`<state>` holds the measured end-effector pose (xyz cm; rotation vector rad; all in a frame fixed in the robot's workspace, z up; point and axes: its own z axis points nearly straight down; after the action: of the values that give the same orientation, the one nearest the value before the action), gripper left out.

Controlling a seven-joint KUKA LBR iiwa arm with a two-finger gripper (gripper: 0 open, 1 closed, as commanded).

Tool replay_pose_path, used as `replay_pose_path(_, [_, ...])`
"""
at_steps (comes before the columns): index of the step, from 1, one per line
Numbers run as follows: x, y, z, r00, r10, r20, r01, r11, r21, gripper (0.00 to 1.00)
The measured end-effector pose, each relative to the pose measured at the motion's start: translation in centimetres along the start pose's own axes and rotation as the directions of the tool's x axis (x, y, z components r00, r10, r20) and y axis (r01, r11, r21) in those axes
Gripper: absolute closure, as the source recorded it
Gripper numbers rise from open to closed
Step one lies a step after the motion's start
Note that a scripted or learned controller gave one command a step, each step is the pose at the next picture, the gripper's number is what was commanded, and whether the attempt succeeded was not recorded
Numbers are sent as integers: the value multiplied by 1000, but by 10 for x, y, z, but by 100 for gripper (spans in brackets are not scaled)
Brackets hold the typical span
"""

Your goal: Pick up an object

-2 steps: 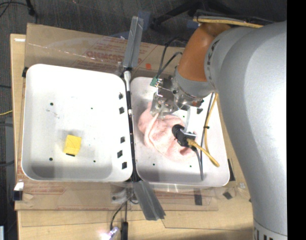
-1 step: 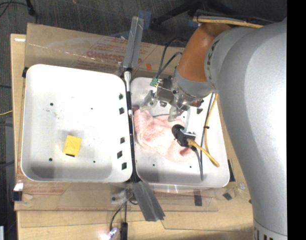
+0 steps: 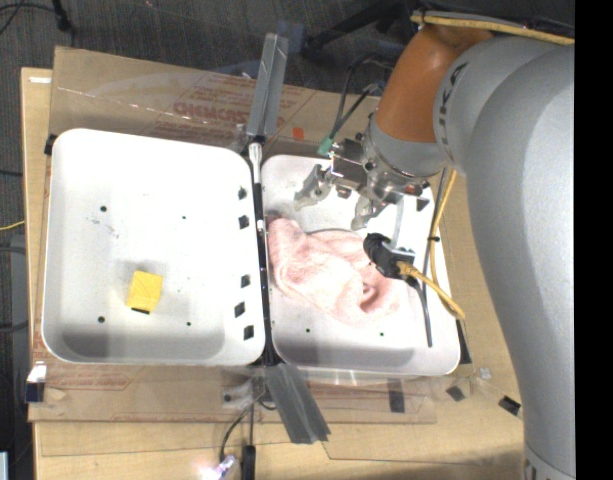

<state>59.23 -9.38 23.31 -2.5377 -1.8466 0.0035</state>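
Pink cloth [image 3: 321,268] lies crumpled in the right-hand bin [image 3: 426,353], touching its left wall | gripper [image 3: 338,203] hangs over the cloth's upper edge near the bin's far wall, fingers spread with nothing between them | yellow block [image 3: 145,291] sits in the left-hand bin [image 3: 86,158], well apart

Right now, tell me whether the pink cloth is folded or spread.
Loosely spread but rumpled: the soft pink cloth lies wrinkled across the floor of the right white bin.
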Motion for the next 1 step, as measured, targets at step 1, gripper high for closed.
replay_pose_path(1, [-36, 9, 111, 997, -80, 1, 80, 997, 4, 0])
